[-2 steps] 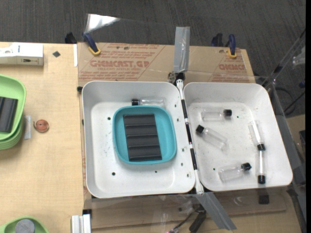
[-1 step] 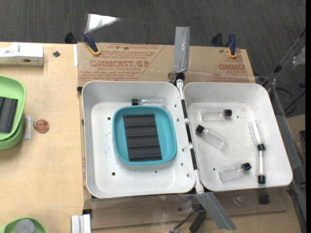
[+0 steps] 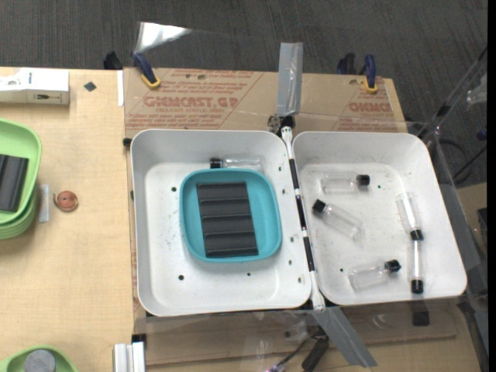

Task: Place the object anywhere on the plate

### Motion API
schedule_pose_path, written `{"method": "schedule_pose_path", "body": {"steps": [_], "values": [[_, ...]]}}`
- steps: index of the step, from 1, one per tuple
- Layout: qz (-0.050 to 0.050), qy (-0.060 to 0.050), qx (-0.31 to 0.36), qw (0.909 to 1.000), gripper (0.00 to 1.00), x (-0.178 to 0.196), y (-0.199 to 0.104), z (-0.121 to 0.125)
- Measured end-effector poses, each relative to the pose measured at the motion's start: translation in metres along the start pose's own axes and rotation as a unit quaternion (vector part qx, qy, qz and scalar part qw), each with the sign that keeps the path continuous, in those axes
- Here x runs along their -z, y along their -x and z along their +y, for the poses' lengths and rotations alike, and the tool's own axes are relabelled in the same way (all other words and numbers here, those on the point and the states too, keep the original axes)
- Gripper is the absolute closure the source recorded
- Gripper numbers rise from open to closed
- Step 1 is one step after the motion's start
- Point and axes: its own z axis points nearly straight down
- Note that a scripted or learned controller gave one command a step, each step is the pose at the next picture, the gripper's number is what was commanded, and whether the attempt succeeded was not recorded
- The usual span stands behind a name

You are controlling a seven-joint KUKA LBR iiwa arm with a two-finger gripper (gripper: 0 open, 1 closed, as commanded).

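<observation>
Pincer's grip cannot be told. Left of centre, a teal plate (image 3: 190,208) sits in the left bin (image 3: 155,239) (one clear vial (image 3: 235,163) just above it); five more vials (image 3: 335,217) lie in the right bin (image 3: 443,208).

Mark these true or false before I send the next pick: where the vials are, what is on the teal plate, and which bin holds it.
1. The teal plate sits in the left bin. True.
2. A dark ridged insert lies on the plate. True.
3. All the vials lie in the left bin. False: five clear vials with black caps lie in the right bin, for example one near its top and one near its bottom; one more vial lies in the left bin, just behind the plate.
4. A vial already rests on the plate. False: none of the vials rests on the plate.
5. The two bins stand side by side, touching along the middle. True.
</observation>
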Motion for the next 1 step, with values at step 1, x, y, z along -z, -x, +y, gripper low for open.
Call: {"method": "schedule_pose_path", "body": {"steps": [1], "values": [[0.0,0.0,0.0,1.0,0.0,0.0,0.0,0.0]]}}
